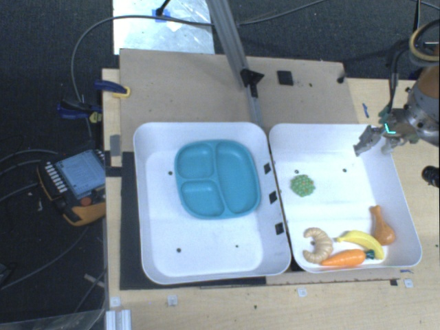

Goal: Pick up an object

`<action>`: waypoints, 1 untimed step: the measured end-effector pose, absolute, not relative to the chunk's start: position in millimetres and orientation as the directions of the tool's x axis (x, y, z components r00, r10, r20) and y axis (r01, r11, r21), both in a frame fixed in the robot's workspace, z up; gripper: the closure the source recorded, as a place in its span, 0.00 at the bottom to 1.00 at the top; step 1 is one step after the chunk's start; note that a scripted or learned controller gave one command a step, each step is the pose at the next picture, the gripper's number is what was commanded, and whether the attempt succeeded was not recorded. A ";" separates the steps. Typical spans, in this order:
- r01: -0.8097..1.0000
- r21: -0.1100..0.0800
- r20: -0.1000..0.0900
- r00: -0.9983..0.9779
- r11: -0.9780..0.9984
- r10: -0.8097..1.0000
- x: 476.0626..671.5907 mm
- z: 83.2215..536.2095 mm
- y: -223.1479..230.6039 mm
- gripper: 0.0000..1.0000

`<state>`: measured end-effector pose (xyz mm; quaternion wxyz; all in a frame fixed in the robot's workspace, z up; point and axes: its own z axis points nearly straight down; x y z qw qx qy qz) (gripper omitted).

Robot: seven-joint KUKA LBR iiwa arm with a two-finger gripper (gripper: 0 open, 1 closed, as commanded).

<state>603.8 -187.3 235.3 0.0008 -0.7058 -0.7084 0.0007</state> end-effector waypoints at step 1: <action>1.000 0.002 -0.001 -0.004 0.004 1.000 604.9 237.4 -187.2 0.00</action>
